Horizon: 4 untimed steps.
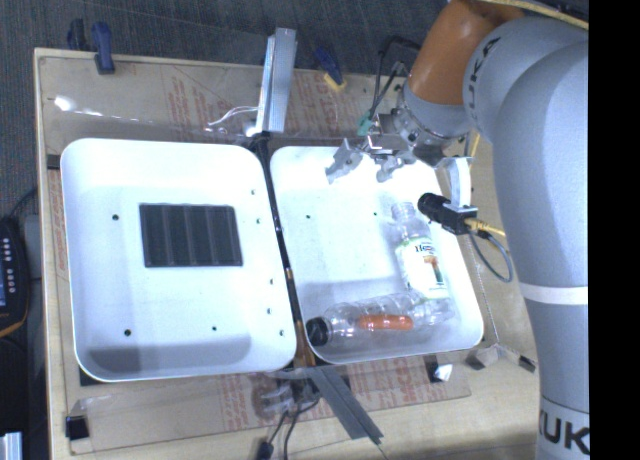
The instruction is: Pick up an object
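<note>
On the right side of the view, the grey arm (530, 178) with its orange band is seen reaching in over the bench (150, 398). Two shallow white bins are set side by side on the bench: the left bin (100, 328), in which a dark ribbed rectangular panel (190, 235) is seen, and the right bin (320, 248). The gripper (365, 160) is held above the far end of the right bin; its fingers are spread apart and nothing is seen between them. A clear bottle with a black cap (375, 323) is laid on its side along the near wall of the right bin. A smaller clear bottle with a white label (420, 253) is laid along the right wall, just beside the first.
</note>
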{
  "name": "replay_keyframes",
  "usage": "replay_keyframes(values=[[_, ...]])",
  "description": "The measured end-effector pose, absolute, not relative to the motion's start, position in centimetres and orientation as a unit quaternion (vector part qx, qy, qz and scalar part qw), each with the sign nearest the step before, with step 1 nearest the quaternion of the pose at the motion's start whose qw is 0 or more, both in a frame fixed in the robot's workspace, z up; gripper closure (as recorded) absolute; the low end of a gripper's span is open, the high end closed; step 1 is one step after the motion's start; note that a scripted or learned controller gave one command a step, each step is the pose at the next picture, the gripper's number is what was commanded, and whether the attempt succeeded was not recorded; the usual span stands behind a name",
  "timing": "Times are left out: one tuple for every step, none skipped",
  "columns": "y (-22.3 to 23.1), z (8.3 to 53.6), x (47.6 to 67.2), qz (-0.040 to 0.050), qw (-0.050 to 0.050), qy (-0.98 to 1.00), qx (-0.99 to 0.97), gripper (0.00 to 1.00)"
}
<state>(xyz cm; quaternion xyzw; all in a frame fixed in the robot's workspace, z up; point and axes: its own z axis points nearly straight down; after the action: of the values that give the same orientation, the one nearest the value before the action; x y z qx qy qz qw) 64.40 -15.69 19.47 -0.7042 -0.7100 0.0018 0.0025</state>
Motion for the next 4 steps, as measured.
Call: replay_keyframes(values=[[-20.8, 11.4, 61.3, 0.0007, 0.002, -0.647, -0.763, 0.0], [-20.6, 20.0, 60.1, 0.0003, 0.001, -0.652, -0.758, 0.0], [-19.7, 13.1, 63.6, 0.0014, 0.001, -0.658, -0.753, 0.0], [-20.3, 18.1, 60.8, 0.001, 0.002, -0.685, -0.729, 0.0]])
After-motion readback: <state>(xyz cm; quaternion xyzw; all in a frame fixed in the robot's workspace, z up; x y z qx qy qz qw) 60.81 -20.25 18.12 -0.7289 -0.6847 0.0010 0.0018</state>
